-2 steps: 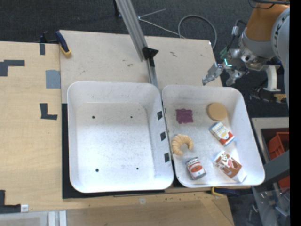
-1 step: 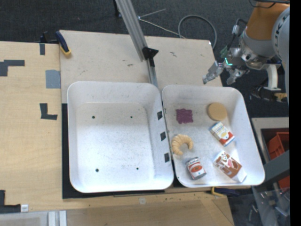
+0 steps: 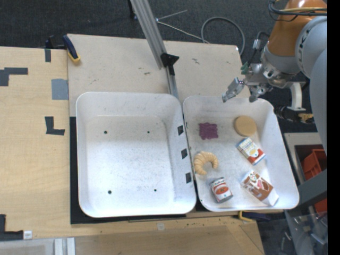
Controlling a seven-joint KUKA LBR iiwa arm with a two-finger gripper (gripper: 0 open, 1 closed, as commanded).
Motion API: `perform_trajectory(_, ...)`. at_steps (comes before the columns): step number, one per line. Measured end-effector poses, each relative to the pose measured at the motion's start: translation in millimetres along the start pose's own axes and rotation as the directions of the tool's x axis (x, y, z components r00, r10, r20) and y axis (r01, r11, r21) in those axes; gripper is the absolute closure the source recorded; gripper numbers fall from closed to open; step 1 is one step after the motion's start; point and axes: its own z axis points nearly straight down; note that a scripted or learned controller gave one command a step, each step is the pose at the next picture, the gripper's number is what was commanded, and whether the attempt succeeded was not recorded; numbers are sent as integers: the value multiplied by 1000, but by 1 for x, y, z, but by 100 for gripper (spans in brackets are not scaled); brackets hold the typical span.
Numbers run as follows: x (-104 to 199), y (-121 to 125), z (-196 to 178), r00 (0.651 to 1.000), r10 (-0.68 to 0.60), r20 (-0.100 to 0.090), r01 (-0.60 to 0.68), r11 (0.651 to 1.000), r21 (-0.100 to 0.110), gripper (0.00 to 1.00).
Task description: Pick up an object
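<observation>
Desk [image 3: 122,62] surface carries two shallow white bins, side by side. Left bin [image 3: 85,142] sits to the left of the right bin [image 3: 284,158], their rims touching along the middle. My arm [image 3: 313,41], grey with an orange band, enters from the right. My claw [image 3: 245,89] hangs above the far rim of the right bin, tilted; I cannot tell how far it is parted, and nothing shows between its tips.

Contents of the right bin, largest first: a brown-and-white packet [image 3: 258,188] in the near right corner; a croissant [image 3: 205,162] near the left wall; a small red-and-white carton [image 3: 250,150] beside the right wall; a round tan disc [image 3: 245,125] just beneath my claw; a purple square [image 3: 208,130] left of the disc; a small can [image 3: 221,189] near the front rim.
</observation>
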Motion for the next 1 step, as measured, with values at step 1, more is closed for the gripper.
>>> perform_trajectory(1,-4,2,46,1000,1,0,-1,1000,1,0)
